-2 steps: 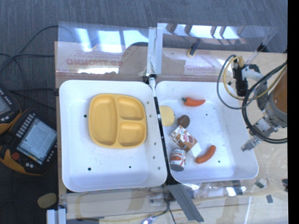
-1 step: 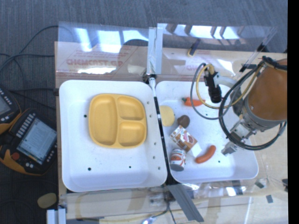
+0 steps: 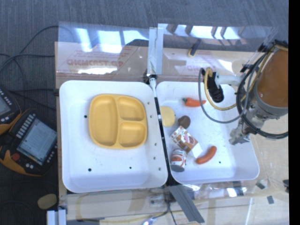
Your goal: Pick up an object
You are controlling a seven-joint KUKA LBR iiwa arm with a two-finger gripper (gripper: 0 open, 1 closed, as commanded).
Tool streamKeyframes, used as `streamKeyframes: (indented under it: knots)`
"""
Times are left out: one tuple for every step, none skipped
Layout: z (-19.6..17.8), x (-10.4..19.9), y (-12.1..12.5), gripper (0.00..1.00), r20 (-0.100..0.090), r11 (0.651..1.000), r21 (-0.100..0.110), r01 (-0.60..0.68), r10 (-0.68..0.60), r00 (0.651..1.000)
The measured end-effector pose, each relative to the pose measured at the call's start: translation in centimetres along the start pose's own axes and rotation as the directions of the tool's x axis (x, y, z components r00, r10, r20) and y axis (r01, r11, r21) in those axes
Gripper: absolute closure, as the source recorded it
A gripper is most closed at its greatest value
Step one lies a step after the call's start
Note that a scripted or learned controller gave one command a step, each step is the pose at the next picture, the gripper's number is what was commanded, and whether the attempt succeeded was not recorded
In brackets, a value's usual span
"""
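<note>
The right bin [image 3: 243, 170] holds several small items. An orange carrot [image 3: 191, 101] lies near the back, with a pale yellow round piece [image 3: 167, 116] and a brown lump [image 3: 183, 122] to its left. A printed carton [image 3: 183, 139], a small can [image 3: 178, 159] and a red sausage [image 3: 206, 154] lie toward the front. My gripper [image 3: 238, 136] hangs at the right side of this bin, to the right of the sausage and apart from it. Nothing shows in its grasp.
The left bin [image 3: 75, 172] carries a yellow divided tray [image 3: 118, 121]. Black and yellow cables with a black fitting [image 3: 214, 89] loop over the back of the right bin near the carrot. A handheld controller [image 3: 28, 142] lies left of the bench.
</note>
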State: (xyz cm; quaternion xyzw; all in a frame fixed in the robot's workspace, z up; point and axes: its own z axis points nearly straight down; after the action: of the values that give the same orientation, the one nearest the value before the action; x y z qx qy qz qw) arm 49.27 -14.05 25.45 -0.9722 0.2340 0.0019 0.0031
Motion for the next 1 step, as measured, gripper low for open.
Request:
streamKeyframes:
  knots:
    - [0.79,2.91,5.3,1.0,0.001,0.981,0.001,-0.192,0.192,0.981]
